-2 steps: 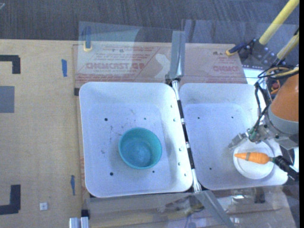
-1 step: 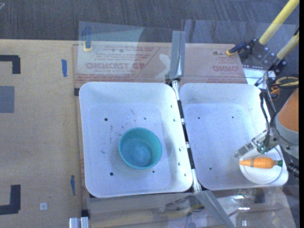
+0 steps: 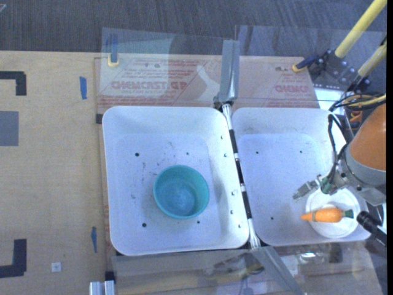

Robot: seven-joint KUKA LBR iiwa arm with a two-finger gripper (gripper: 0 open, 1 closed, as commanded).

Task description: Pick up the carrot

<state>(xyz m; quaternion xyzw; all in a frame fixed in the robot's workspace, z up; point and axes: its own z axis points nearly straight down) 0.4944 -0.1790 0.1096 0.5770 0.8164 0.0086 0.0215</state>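
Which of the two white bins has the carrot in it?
The right bin, by the claw: the carrot lies there on a white plate. The left bin holds a teal bowl.

Grey carpet floor (image 3: 184, 8) runs along the top, and the pale wooden tabletop (image 3: 49, 183) spreads wide, blue tape strips (image 3: 83, 88) dotting it.

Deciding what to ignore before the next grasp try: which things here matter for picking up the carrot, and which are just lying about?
Belongs to the job:
- carrot, lying on the white plate
- gripper, just above the carrot
- right bin, holding the plate

Just lying about:
- teal bowl
- left bin
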